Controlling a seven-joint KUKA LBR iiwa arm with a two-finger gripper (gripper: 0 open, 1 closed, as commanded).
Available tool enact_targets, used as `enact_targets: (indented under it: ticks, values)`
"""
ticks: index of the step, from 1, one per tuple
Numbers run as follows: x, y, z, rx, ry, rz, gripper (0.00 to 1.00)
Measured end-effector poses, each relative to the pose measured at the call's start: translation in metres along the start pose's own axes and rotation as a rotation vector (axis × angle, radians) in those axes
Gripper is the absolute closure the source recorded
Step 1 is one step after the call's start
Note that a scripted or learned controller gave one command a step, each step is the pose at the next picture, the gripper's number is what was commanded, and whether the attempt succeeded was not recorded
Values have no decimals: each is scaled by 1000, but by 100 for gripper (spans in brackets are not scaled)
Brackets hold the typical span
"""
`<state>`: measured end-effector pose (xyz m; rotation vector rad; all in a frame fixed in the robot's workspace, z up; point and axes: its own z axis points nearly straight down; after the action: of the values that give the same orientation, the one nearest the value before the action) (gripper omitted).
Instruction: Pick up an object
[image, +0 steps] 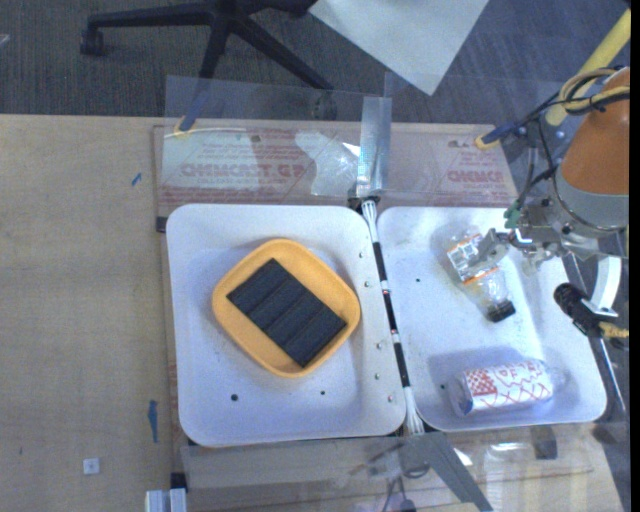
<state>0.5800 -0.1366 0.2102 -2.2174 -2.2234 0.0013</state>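
The gripper (501, 243) is being held low over the right bin (590, 395), near that bin's far edge, with the grey and orange arm (598, 160) being seen directly behind it. Whether the gripper is spread or pressed together cannot be told, as its tip is being blurred against the white floor and the wrapper beside it. Nothing is being shown clearly in its grasp.

Just beside the gripper, on the side away from the arm, a crinkled clear-wrapped packet (466, 257) is being seen lying on the bin floor; whether it is being touched cannot be told. Near the gripper, a little toward the front of the bin, a small black object (501, 311) is being shown lying apart from the packet. Further toward the front, well apart from the gripper, a red-and-white patterned cylinder (504, 385) is being seen lying on its side.

Farthest from the gripper, across the divide between the bins, a yellow tray (232, 320) is being shown in the left bin (200, 400), with a black ridged slab (286, 311) being carried on it.
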Motion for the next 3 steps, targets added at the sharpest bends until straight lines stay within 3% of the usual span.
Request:
enact_targets:
  ticks: [1,2,3]
  values:
    - [16,-58,11,0,0,-98,0]
    - [-38,-9,92,-2,-1,109,0]
    - [-39,15,122,12,1,63,0]
